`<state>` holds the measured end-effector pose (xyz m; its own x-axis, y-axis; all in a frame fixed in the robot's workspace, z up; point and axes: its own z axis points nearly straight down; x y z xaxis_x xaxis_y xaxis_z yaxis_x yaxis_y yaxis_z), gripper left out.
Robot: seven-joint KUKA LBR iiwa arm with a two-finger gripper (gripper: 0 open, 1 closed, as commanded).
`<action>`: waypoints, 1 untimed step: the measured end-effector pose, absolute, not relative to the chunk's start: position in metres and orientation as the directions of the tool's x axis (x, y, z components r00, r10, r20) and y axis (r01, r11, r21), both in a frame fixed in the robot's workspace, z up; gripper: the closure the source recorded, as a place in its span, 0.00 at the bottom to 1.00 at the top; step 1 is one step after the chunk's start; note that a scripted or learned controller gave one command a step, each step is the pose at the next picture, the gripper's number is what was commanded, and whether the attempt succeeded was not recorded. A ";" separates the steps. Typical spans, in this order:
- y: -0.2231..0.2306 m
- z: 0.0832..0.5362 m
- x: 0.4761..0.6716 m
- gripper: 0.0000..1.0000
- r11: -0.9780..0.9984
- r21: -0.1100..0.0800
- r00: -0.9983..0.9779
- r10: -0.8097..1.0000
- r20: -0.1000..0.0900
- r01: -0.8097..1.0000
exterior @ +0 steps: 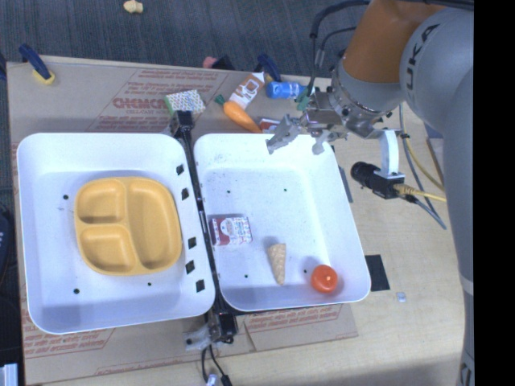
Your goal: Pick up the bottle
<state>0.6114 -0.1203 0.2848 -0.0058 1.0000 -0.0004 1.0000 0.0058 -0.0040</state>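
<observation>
A small white bottle with an orange label [246,91] lies on the cardboard behind the right bin [342,215], outside both bins. My gripper [299,141] hangs over the back rim of the right bin, a little to the right of the bottle and nearer the camera. Its two grey fingers [278,141] are spread apart and nothing sits between them. The bottle is not touched by the gripper.
An orange carrot [240,117] and a blue object [282,90] lie beside the bottle. The right bin holds a red-and-white carton [231,230], a cone [277,262] and an orange ball [324,278]. A yellow divided plate [127,223] sits in the left bin [32,215].
</observation>
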 end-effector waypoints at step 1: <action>-0.120 0.295 0.612 1.00 0.011 -0.006 -0.011 1.000 0.000 1.000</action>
